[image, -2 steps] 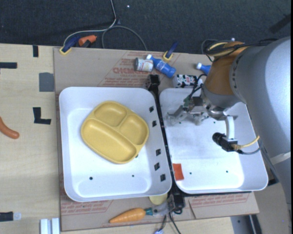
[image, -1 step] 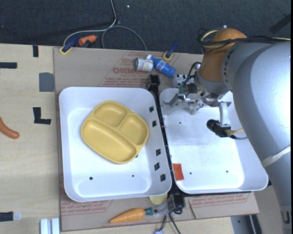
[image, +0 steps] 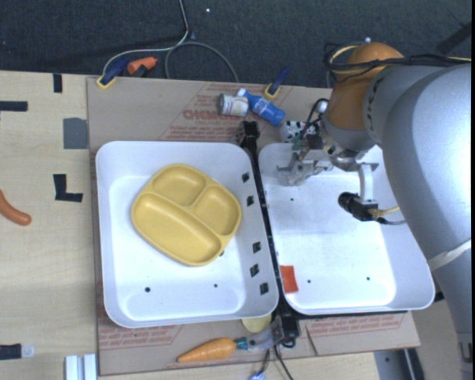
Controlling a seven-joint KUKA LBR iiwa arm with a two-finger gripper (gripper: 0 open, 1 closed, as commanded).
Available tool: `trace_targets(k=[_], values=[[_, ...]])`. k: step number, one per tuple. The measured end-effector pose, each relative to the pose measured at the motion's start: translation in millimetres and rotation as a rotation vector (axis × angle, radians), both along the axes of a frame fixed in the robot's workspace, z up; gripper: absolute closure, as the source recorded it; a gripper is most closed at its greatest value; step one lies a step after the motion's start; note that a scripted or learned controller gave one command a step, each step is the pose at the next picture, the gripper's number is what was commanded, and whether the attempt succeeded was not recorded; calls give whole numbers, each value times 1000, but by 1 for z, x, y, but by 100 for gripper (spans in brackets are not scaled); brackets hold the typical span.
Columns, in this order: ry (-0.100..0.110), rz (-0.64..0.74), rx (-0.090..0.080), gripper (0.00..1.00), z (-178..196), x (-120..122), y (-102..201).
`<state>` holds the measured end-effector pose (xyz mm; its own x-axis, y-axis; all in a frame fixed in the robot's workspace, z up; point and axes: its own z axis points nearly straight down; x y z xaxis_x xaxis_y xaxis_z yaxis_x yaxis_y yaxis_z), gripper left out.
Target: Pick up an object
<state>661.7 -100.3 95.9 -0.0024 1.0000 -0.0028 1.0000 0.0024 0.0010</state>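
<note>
A yellow divided plate lies in the left white bin. In the right white bin, a small orange-red block rests near the left wall, toward the front. My gripper is low in the far left corner of the right bin, well away from the block and with nothing visible in it. The grey arm, with its orange band, covers the bin's right side.
An orange carrot lies on the bench in front of the bins. A sausage sits far left on the table. A blue and white bottle lies behind the bins. A black divider strip runs between the bins.
</note>
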Motion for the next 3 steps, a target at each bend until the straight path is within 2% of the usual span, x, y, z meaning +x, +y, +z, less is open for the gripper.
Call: trace_targets(k=[1,2,3], values=[[0,0,-1,0,0,0,0],[-4,-2,-1,0,-10,-20,3],[-1,0,2,0,-11,8,3]])
